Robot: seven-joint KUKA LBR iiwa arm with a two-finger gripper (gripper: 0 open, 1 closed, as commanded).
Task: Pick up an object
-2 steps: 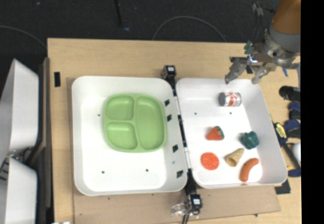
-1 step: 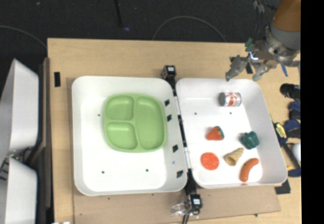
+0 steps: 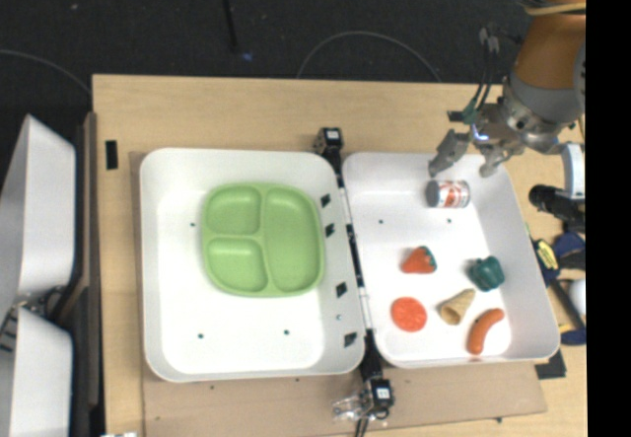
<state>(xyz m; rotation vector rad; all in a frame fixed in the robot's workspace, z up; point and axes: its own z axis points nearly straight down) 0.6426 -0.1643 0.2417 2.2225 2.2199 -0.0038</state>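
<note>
Objects for picking are lying in the right bin (image 3: 513, 198), and nearest the end effector (image 3: 465, 159) is a small can (image 3: 448, 193), white with a red label, lying on its side near the bin's far edge. The end effector is hanging just above and behind that can, its two grey fingers (image 3: 441, 155) spreading wide apart, one to the can's left and the other (image 3: 494, 161) to its right. Nothing is sitting between the fingers, and whether either tip is touching the can is hard to tell from this slant. The grey wrist and the orange band (image 3: 552, 36) are rising toward the upper right corner.

Nearer the camera in the same bin, a toy strawberry (image 3: 419, 260) is lying near the middle, a dark green toy (image 3: 486, 273) is sitting to its right by the bin wall, a round orange-red piece (image 3: 409, 314) is resting toward the front left, a tan cone (image 3: 456, 306) is lying just beside it, and a toy sausage (image 3: 484, 329) is lying at the front right. All are apart from the can.

In the left bin (image 3: 168, 327), a light green divided plate (image 3: 263, 239) is lying flat near the centre. Both bins are sitting side by side on the wooden tabletop (image 3: 197, 109).
</note>
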